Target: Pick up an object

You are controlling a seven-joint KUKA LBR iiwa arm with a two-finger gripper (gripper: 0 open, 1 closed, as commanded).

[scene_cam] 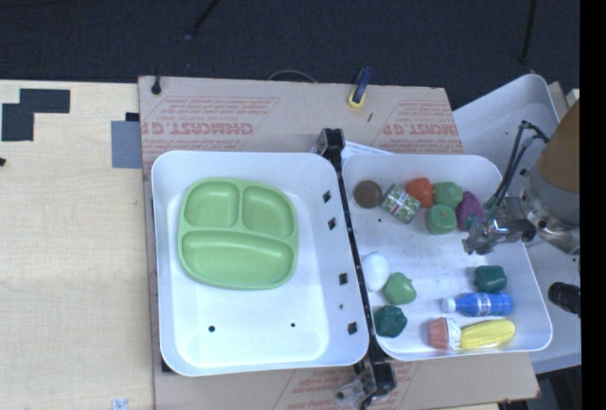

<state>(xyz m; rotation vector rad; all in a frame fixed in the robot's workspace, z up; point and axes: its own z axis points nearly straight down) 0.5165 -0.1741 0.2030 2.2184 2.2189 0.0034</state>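
Observation:
The right bin (431,252) holds several small objects: a brown disc (367,195), a small can (401,204), a red piece (419,190), two green pieces (443,209), a purple piece (470,208), a dark green block (490,279), a blue and white bottle (479,305), a yellow corn cob (485,334), a green pepper (399,288) and a teal piece (389,320). My gripper (481,236) hangs at the bin's right side, just below the purple piece and above the dark green block. Nothing shows between its fingers.
The left bin (189,323) holds a light green divided plate (237,234). A black divider (346,247) runs between the bins. A white ball (376,268) lies by it. Cardboard lies under both bins, with a blue and yellow clip (359,88) at its back edge.

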